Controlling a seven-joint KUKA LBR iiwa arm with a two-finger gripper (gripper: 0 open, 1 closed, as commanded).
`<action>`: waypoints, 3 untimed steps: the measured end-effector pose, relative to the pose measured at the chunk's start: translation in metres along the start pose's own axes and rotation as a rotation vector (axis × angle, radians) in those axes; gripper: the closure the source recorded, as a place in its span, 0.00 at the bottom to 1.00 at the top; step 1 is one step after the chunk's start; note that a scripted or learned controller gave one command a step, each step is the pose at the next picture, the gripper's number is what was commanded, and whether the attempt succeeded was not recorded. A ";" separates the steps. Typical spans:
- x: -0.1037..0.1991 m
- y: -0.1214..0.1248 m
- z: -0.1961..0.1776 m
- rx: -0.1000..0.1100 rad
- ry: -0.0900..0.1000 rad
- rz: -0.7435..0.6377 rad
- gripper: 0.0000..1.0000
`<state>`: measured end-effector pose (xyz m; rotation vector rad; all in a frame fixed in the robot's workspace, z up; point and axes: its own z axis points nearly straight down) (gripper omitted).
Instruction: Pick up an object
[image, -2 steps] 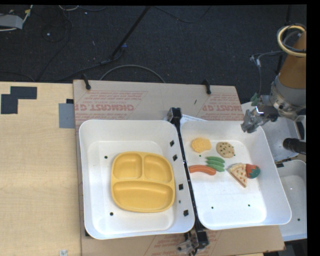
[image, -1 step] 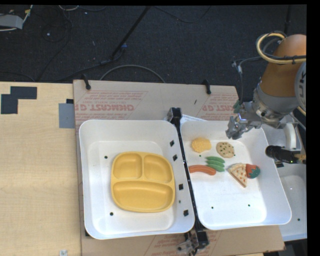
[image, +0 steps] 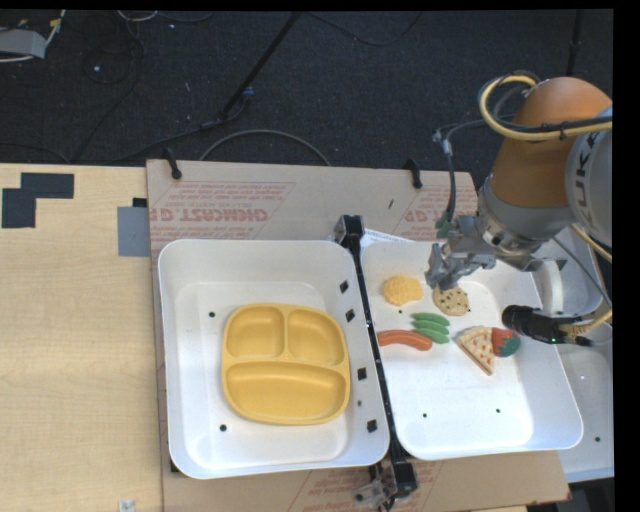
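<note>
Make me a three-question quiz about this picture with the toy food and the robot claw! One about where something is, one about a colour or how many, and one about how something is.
1. Where is the yellow tray?
A. left bin
B. right bin
C. on the cardboard

2. How many toy foods lie in the right bin?
A. two
B. five
C. eight

3. How does the claw stand?
A. above the cookie
B. over the yellow tray
C. outside both bins

Answers:
1. A, it sits in the left bin.
2. B, five pieces lie near the bin's top.
3. A, it hangs just over the cookie.
</note>
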<state>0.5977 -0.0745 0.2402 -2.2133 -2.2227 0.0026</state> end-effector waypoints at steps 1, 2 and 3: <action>0.052 -0.006 -0.001 0.000 0.000 -0.001 1.00; 0.108 -0.026 0.013 0.002 -0.001 0.000 1.00; 0.155 -0.052 0.022 0.003 -0.001 -0.001 1.00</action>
